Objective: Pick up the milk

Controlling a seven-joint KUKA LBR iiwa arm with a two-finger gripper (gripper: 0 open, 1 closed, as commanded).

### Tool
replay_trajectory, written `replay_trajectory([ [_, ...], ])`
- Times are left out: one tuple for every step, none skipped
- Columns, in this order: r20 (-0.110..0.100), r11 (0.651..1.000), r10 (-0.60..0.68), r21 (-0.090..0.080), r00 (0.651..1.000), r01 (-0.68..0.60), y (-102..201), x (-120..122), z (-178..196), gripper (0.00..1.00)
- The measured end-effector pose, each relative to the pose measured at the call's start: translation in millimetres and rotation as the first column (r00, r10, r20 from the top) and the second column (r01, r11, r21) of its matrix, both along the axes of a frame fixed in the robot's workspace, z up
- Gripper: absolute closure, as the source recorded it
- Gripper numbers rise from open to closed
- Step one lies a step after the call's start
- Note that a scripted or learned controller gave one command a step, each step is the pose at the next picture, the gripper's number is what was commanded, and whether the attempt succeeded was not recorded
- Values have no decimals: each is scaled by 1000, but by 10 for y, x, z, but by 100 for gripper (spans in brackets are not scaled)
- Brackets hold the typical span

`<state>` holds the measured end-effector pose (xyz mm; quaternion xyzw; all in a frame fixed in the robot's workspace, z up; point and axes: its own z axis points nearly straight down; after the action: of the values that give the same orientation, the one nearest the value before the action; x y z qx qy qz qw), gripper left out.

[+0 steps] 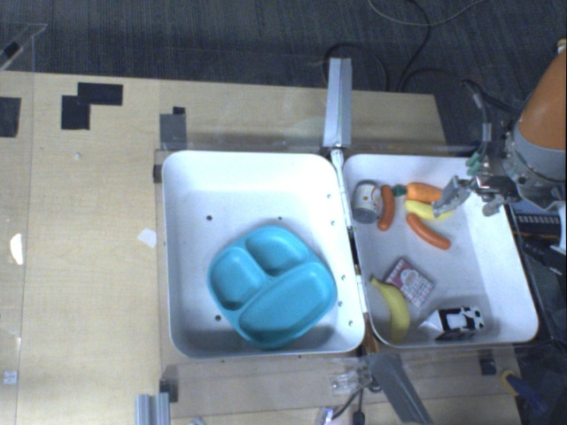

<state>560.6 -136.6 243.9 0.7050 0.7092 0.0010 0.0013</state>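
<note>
**Robot arm poised at the far edge of the right bin, milk carton at the near corner**

Two shallow white bins sit side by side on a wooden worktop [89, 237]. The milk [461, 320], a small black-and-white carton, lies on its side in the right bin [518, 282], in the near right corner, just right of a banana [393, 304]. Its long axis runs roughly left to right, slightly tilted; which end is the top is too small to tell.

The gripper [468, 184] hovers at the bin's far right edge, well apart from the milk, beside a carrot [423, 191]. Its fingers look spread and grasp nothing.

To do this well, the arm should likely travel toward the near corner, turn its fingers across the carton's short width, and descend clear of the bin wall.
</note>
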Motion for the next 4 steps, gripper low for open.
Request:
replay_trajectory([
  [-2,951,-308,2,951,308,255,10,-1023,0],
  [2,952,-306,4,952,306,261,26,-912,100],
  [0,986,-168,1,986,168,102,-255,-1252,100],
  [6,997,71,-2,997,-71,91,-452,1044,100],
])
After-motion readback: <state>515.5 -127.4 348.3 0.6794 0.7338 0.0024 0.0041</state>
